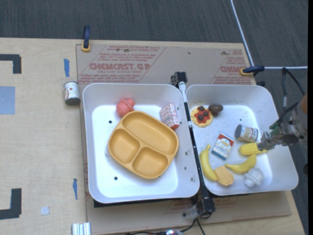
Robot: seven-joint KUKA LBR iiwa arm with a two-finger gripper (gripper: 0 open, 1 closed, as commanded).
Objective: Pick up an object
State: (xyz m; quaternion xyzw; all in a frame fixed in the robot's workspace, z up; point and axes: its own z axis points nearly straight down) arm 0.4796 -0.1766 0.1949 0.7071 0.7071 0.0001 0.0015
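pincer [268, 142] touching the toy corn cob [248, 149]; grip state unclear. corn looks light, rigid, slick; grasp its middle.

Two white bins sit side by side on the desk [39, 146]. The left bin [95, 106] holds a yellow divided plate [143, 145], with a pink lump [125, 105] at eleven o'clock of it. In the right bin [274, 106], the pincer [266, 143] hangs just beside the corn cob [250, 149], at three o'clock of it.
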